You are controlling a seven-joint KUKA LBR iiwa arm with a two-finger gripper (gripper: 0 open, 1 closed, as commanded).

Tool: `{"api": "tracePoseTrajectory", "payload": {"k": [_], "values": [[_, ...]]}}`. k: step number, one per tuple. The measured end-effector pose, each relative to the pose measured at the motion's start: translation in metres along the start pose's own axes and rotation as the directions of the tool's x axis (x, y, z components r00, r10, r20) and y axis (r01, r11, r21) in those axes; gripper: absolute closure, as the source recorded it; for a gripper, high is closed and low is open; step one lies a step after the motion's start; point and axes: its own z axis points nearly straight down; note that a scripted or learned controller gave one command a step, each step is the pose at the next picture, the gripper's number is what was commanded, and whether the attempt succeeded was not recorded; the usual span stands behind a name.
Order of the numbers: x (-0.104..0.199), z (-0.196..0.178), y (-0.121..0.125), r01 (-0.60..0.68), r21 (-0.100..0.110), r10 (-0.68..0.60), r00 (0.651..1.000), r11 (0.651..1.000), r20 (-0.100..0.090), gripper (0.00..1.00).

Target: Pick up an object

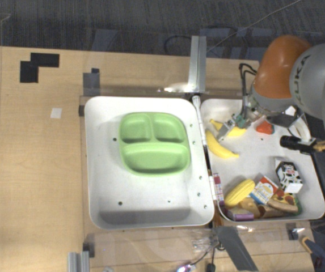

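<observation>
While the worktop (32,169) carries two white bins, the left bin (102,203) at frame centre holds a green divided plate (152,141). In the right bin (315,205), a banana (219,147) lies at upper left, toy foods (258,196) along the lower edge. The tool (230,127) sits low at the banana's upper end; its opening cannot be judged. The step appears to be the grasp approach; next, closing and lifting.

No text, brand or number could be read anywhere. The small carton (262,192) and the black-and-white box (290,175) in the right bin (315,211) bore printing too blurred to make out.
</observation>
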Motion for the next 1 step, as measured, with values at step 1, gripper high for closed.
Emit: {"api": "tracePoseTrajectory", "payload": {"k": [1], "values": [[-0.0002, -0.0129, 0.0027, 0.001, -0.007, -0.001, 1.0, 1.0, 0.003, 1.0]]}}
